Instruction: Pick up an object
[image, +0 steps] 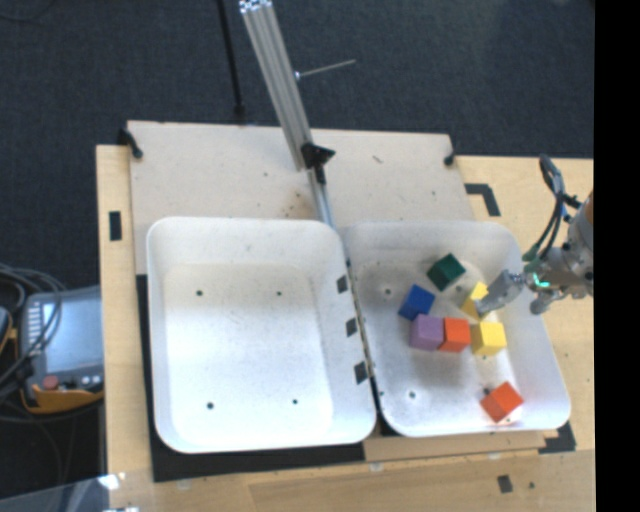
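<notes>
From my station I see the surface (120, 300) carrying two shallow white bins side by side. The left bin (250, 335) sits near the middle of the view, and the right bin (530, 385) holds every block I can make out.

The arm comes in from the right edge, and the gripper (500, 292) reaches over the upper right part of the right bin. I cannot tell whether the jaws are spread or pressed together; the tip is small and blurred against the blocks below it. It lies over or just beside a yellow block (474, 298), but I cannot tell whether it touches it, and I see nothing clearly pinched.

The blocks sit in a loose cluster in the middle of the right bin. A green block (446, 270) is the farthest up. A blue block (417, 302) lies below and left of it. A purple block (427, 332) sits just under the blue one, touching an orange block (456, 335) on its right. A second yellow block (489, 337) rests just beside that orange one, on its right. A lone orange-red block (502, 401) lies well apart from the cluster, near the bin's lower right corner.

A slanted metal rail (285, 90) runs down from the top of the view toward the gap between the bins.
</notes>
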